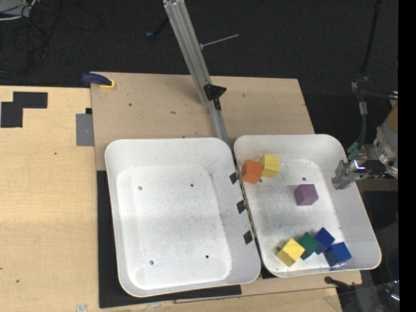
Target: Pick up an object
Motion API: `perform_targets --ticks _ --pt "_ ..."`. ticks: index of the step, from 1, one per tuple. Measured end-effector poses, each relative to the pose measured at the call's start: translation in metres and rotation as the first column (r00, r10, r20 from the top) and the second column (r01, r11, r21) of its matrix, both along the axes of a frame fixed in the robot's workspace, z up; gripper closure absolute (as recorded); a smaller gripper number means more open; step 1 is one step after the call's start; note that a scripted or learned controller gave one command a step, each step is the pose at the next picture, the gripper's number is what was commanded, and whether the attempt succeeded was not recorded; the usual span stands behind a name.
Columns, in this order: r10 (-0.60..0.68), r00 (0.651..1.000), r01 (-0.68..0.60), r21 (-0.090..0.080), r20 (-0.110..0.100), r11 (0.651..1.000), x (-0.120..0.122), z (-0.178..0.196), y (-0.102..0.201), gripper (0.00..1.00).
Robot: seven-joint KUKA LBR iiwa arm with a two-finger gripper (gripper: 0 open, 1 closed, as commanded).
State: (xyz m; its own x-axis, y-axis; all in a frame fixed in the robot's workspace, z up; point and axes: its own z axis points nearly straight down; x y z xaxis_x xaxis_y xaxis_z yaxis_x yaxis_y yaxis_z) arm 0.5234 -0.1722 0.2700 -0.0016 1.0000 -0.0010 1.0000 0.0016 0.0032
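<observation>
Right bin (351, 203) on the tabletop (162, 103) holds small blocks, judged light, rigid, flat-sided; purple cube (306, 194) stands alone mid-bin, best taken across opposite faces; orange block (252, 171) touches a yellow one (271, 166); pincer (342, 174) at the bin's right rim, opening impossible to tell, nothing seen held.

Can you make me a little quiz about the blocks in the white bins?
1. True or false: the purple block touches the orange block.
2. Which block sits right beside the orange one? A) green B) yellow C) blue
3. Fill in: all the blocks lie in the ____ bin as the camera sees it.

Key: 1 false, it lies apart. 2 B, the yellow block. 3 right.
</observation>
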Motion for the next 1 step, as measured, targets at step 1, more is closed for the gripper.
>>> perform_targets --ticks 1 --pt "0.002 1.0 -0.002 0.003 -0.007 1.0 -0.0003 -0.0124 0.0457 1.0"
